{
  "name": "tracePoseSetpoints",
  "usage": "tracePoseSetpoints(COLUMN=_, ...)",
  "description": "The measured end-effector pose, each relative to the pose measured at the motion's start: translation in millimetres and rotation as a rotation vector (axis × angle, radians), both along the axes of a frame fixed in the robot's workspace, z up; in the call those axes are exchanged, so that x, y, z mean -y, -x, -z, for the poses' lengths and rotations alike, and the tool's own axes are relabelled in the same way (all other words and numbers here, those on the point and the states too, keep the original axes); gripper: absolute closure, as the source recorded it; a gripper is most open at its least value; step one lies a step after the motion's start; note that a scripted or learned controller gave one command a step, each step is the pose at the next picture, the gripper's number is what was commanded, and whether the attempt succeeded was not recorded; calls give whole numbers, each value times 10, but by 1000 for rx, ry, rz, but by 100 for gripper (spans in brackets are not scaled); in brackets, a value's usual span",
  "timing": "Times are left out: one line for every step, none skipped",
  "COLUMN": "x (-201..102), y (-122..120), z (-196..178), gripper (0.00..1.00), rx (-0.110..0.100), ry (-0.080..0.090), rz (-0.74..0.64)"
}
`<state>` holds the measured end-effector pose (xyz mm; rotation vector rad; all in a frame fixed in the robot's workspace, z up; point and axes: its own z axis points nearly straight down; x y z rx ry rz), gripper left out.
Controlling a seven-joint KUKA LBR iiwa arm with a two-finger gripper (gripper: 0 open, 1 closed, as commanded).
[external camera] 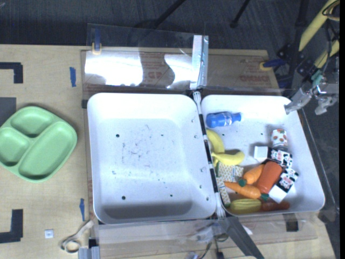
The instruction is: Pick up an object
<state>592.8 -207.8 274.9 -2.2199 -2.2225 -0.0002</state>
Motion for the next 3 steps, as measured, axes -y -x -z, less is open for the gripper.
tracePoseSetpoints(x=-15, y=48, z=843, gripper=0, rx=1, ry=0, rz=-190)
tracePoseSetpoints(x=72, y=-17, z=1763, gripper=0, rx=8, ry=-6, rz=-319)
tracePoseSetpoints(x=120, y=-9, z=1667, gripper=100, rx=7, ry=2, rz=-314)
